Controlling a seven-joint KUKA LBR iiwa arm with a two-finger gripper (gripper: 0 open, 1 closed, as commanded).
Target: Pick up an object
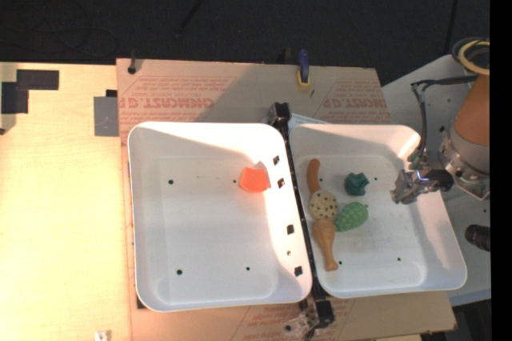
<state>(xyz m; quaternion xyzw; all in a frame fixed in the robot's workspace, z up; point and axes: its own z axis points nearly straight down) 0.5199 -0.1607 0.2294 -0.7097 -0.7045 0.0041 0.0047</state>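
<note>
Two white bins sit on the tabletop. By the right bin's right rim hangs the end effector; its state I can't tell. Nearest is the teal toy; come straight down over it, I'd say.

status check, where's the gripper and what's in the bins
Gripper over right bin's right edge. Orange block alone in left bin. Green toys, drumstick right bin.

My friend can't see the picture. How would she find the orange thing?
Look in the left bin of the two white ones. The orange block sits alone near its right wall, toward the back. The other toys, tan and green, lie together in the right bin.
</note>
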